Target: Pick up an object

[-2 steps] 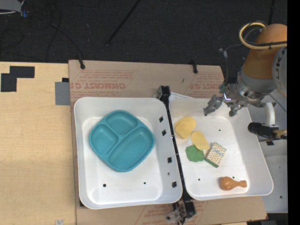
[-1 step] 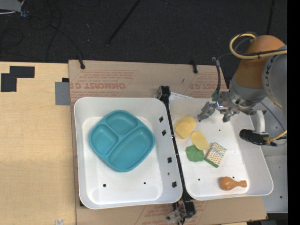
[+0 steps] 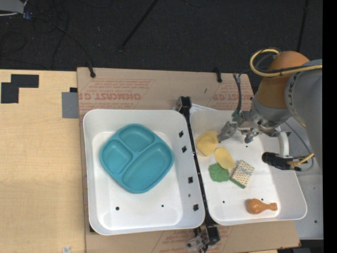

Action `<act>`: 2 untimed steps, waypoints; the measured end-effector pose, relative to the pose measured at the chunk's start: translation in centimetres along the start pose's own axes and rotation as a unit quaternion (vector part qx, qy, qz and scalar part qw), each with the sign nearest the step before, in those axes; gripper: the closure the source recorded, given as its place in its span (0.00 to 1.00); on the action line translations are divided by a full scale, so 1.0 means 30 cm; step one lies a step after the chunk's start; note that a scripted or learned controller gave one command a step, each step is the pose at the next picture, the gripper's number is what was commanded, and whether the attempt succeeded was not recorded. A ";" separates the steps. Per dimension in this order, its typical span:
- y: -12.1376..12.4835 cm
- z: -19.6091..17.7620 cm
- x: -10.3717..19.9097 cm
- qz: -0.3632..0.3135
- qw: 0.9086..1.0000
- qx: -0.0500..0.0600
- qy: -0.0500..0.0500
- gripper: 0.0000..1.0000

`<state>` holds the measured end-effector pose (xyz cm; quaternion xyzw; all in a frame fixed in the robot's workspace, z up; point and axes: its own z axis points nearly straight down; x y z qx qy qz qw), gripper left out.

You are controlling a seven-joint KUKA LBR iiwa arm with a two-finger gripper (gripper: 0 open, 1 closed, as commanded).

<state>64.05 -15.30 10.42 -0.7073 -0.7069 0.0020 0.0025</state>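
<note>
The worktop [image 3: 37, 157] is pale wood along its left side. A brown cardboard sheet [image 3: 137, 91] with reversed red lettering covers its middle and right. Two shallow white bins sit side by side on the cardboard: the left bin [image 3: 100, 215] and the right bin [image 3: 295, 204], their inner rims touching.

Grey jointed robot arm [image 3: 303, 96] reaching in from the right, orange band above its wrist, metal two-finger gripper [image 3: 238, 132] angled leftward and down, fingers parted, nothing between them
</note>
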 end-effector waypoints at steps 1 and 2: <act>0.003 -0.044 -0.002 0.000 1.000 -0.001 0.000 1.00; 0.002 -0.189 0.010 -0.001 1.000 -0.004 -0.001 1.00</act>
